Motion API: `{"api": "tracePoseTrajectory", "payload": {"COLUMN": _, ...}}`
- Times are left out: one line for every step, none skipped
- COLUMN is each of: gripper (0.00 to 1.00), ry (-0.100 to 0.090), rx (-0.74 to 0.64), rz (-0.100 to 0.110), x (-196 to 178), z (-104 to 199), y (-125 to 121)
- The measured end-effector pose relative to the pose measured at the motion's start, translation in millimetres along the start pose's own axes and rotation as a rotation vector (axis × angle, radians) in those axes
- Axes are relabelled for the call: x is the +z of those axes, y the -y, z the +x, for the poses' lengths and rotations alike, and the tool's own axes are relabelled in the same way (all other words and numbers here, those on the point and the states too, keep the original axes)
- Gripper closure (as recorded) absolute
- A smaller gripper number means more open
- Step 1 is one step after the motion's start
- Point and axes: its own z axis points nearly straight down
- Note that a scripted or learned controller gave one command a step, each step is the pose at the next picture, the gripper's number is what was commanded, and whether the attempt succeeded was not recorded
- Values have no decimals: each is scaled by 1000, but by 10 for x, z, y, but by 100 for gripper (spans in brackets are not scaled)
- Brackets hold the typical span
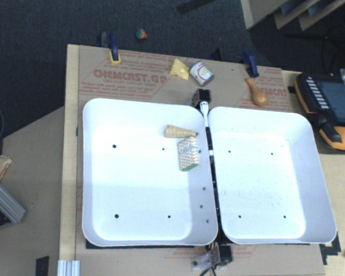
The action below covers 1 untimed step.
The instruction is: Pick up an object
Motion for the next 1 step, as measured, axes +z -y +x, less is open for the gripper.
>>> {"api": "tracePoseTrajectory", "payload": {"gripper": 100, "ry": 4, "rx": 15, "rz": 4, "x": 127, "z": -1359, "y": 120}}
